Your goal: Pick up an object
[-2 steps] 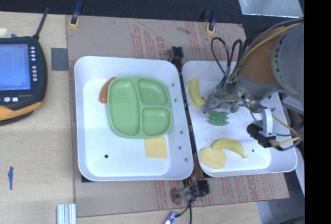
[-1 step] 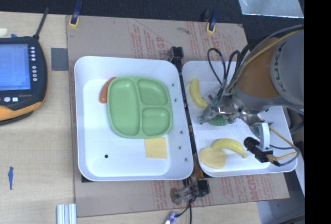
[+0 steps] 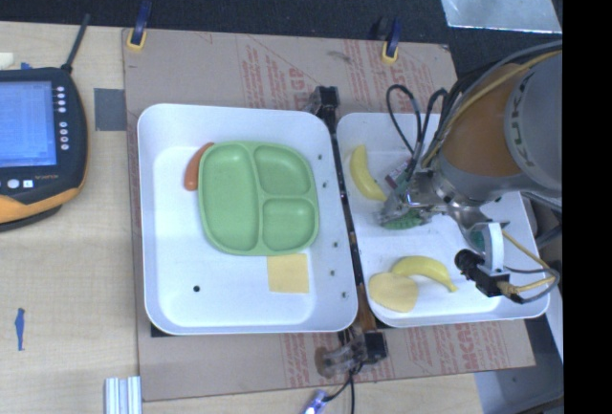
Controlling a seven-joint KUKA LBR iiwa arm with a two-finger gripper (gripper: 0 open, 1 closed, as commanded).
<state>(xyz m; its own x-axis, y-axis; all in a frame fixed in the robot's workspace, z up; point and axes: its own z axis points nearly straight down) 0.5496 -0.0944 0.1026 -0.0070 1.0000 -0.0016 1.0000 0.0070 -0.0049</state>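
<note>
- White plastic, two shallow bins side by side: the left bin (image 3: 163, 211) and the right bin (image 3: 521, 307), with a dark divider strip between them.
- My arm (image 3: 497, 135), grey with its orange band, comes in from 3 o'clock and hangs over the upper half of the right bin.
- My claw (image 3: 406, 202) is low in the right bin, around the bin's middle toward 9 o'clock; whether it is wide or narrow I cannot tell, the tips are lost in cables and clutter.
- One small green thing (image 3: 402, 220) lies right at the claw; I cannot tell whether it sits between the tips or just beside them.
- Bananas, two: one banana (image 3: 364, 175) toward 10 o'clock in the right bin, just beside my claw, and a second banana (image 3: 425, 271) toward 6 o'clock.
- One pale yellow round piece (image 3: 393, 293) touches that second banana at its 7 o'clock end.
- Left bin, three things: one green divided plate (image 3: 258, 197) with three compartments near the centre; one orange-red piece (image 3: 194, 168) poking out from under the plate's 9 o'clock edge; one yellow square (image 3: 289, 274) just beside the plate at 6 o'clock.
- One teach pendant (image 3: 33, 149) rests on the bench far out at 9 o'clock, well apart from both bins.
</note>
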